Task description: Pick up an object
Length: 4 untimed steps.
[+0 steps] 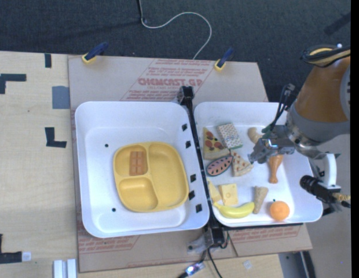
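looking down on 2 white bins side by side on the counter [29, 172], cardboard sheet [162, 80] underneath, clipped at the far edge. left bin [92, 213] holding a yellow divided tray [165, 178], a brown waffle-like piece [137, 161] lying in its upper-left compartment. right bin [307, 216] crowded with toy food: pizza slice [211, 143] near the divider, a grey-green speckled block [229, 135] just beside it, a dark oval piece with a red centre [219, 166] below, a small wedge [242, 165] next to that. nearer the front wall, a cheese block [229, 193], a banana [236, 211] along the front edge, a pale cone [260, 198] tilted beside it, an orange [279, 211] in the front-right corner. a small pale lump [253, 135] toward the back.

arm [321, 103] reaching in from the right, orange band over the grey wrist. gripper [264, 152] low over the middle of the right bin, just above the wedge and right beside a tan drumstick [275, 168], which lies on the bin floor pointing toward the front. jaws: cannot tell how wide, dark hardware blurring together there. nothing seen clamped between them. drumstick touching or nearly touching the gripper's right side, cannot tell which. white cable [179, 19] looping across the dark floor beyond the counter.
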Tool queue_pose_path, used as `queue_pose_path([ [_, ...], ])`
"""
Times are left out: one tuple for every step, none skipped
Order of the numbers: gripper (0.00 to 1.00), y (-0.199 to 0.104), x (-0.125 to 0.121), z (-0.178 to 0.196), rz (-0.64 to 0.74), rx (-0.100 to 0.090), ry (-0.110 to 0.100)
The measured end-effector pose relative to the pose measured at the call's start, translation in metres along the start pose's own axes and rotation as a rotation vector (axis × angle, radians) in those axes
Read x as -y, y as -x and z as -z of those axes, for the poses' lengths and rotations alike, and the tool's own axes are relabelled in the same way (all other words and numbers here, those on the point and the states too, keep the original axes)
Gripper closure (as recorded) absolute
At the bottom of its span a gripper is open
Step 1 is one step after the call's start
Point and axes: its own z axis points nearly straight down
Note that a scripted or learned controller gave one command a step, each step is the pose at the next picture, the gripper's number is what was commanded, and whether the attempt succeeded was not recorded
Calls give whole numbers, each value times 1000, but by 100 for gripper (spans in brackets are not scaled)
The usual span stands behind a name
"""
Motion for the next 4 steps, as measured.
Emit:
queue_pose_path([
  [100,-58,-26,-6,6,-1,-1],
  [100,-106,-49,-16,6,-1,-2],
  [100,-146,-81,-14,5,-1,0],
  [100,-187,-96,-1,5,-1,0],
])
